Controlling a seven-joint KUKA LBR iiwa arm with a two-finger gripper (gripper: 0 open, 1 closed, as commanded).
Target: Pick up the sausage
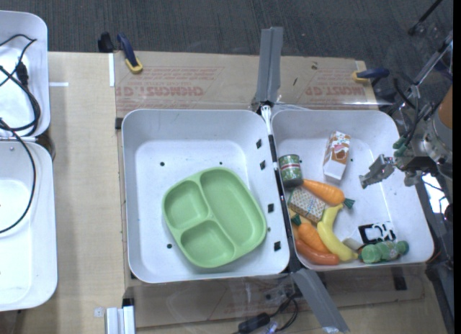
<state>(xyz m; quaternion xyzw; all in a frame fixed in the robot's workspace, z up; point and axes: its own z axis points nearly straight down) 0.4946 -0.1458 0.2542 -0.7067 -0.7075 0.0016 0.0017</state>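
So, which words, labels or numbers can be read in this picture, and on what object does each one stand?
"CHEMICALS, INC" or similar, red print seen upside down on the cardboard sheet behind the bins; only partly legible.
Carton: printed front, too small to read.
Green can: label blurred, unreadable.
Black-and-white card: bold marks, not readable as text.

Divided plate (214, 217) in left bin (137, 181); sausage (315, 255) in right bin (382, 120).

A: Where's the sausage (315, 255)?
B: Right bin, front-left corner. Orange-red, smooth, slightly curved, lying flat along the front wall.
A: Touching anything?
B: Yes, tucked under the carrot and banana end.
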